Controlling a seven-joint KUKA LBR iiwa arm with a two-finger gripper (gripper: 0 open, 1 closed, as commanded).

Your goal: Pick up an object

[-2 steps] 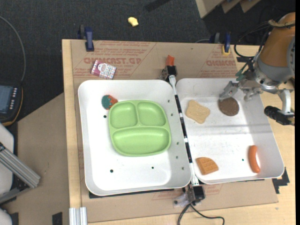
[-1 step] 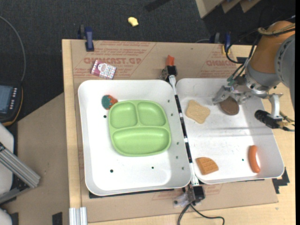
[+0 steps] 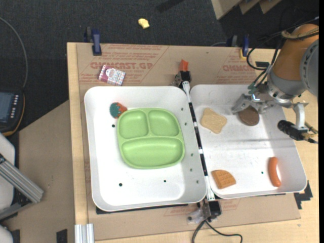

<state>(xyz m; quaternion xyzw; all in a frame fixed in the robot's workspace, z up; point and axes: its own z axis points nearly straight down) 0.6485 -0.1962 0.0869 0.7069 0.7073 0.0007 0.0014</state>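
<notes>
My gripper [image 3: 249, 106] hangs low at the back of the right bin [image 3: 253, 151], directly above a dark brown round piece [image 3: 249, 118]. Its fingers are spread open, one tip [image 3: 238, 108] pointing left of the brown piece, and nothing sits between them. A tan bread slice [image 3: 213, 120] lies just left of it. Near the bin's front right lies an orange sausage [image 3: 275, 171], and an orange-brown wedge [image 3: 223, 178] rests at the front left.
The left bin [image 3: 101, 171] holds a green divided plate [image 3: 150, 137] and a small red-and-green item [image 3: 118, 109] at its back left. A divider rail [image 3: 195, 135] separates the bins. A small pink packet [image 3: 111, 75] lies on the bench behind the left bin.
</notes>
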